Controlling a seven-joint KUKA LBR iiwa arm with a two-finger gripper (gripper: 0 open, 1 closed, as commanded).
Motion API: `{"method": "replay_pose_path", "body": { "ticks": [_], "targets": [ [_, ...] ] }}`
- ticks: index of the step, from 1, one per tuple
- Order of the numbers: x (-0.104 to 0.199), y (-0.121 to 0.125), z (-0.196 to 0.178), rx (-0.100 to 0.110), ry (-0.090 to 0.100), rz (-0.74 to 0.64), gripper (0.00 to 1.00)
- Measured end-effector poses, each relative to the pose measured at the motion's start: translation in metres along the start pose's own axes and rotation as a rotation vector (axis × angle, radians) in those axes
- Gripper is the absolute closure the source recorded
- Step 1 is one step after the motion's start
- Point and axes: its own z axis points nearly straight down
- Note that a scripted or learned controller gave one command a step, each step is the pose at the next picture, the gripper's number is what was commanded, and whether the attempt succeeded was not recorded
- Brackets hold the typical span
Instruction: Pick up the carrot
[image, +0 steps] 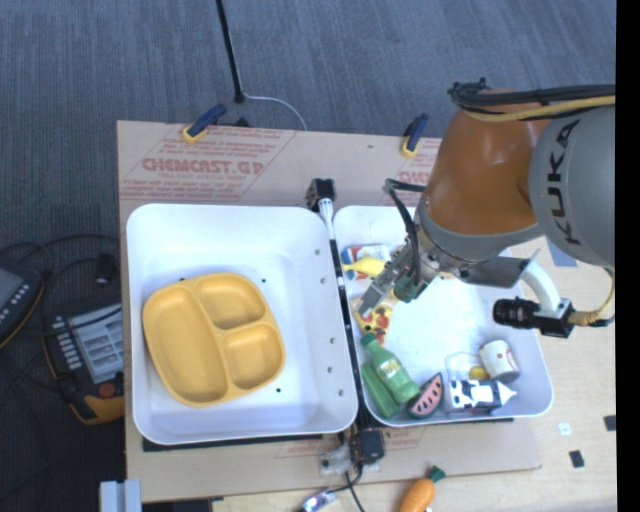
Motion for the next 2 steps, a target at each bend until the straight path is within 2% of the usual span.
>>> {"method": "replay_pose_path", "body": {
  "ticks": [1, 2],
  "targets": [
    [0.038, 0.018, 0.032, 0.001, 0.0, 0.559, 1.0],
    [0.105, 0.084, 0.054, 0.001, 0.0, 0.537, 1.0]
  ]
}}
